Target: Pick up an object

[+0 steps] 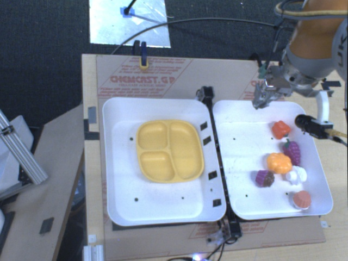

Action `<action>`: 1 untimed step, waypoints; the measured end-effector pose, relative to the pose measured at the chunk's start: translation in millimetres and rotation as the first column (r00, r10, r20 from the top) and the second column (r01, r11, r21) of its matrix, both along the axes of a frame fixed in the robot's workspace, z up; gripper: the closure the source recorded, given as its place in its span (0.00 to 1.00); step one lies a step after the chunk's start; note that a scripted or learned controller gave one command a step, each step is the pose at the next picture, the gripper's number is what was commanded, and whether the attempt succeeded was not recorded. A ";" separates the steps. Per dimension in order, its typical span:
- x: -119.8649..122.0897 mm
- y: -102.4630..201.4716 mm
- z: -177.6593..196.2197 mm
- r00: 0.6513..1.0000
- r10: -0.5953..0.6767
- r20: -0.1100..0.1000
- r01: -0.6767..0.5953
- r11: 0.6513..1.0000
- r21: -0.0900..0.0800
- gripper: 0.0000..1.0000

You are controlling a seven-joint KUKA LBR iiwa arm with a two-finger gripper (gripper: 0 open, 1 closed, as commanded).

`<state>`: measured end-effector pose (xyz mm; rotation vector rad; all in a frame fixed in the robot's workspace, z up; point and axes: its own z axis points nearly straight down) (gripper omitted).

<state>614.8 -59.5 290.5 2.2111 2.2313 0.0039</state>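
Room for moving lay mostly in the right bin [239, 200], whose left and middle floor was bare white, while the toy food crowded its right side. An orange-red pepper-like piece [280, 129] sat highest, close to the right wall; a purple grape bunch [293, 152] lay just below it, touching or nearly touching an orange pumpkin-like piece [279, 163]. A small dark purple piece [265, 178] sat to the left of these, a white piece [296, 175] just right of the pumpkin shape, and a round pinkish-orange piece [301, 199] lay nearest the bin's lower right corner. The pincer [262, 99] hung at the upper rim of the right bin, above bare floor and well apart from every toy; its metal fingers pointed down, nothing showed between them, and whether they were parted could not be told at this size. The grey arm [318, 31] with its orange band came in from the upper right. In the left bin [117, 200] a yellow divided plate [169, 150] with three compartments took the middle, leaving a bare margin all round it. Black clips [207, 141] ran down the seam where the two bins met. Both bins rested on a sheet of brown cardboard [141, 78] printed in red, laid on the pale table [60, 162], with dark carpet [43, 42] beyond and a silvery square [128, 15] lying on it.
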 end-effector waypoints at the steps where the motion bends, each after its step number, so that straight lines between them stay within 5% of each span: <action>1: -0.6 49.6 -27.3 1.000 0.000 -0.002 0.000 1.000 0.000 1.00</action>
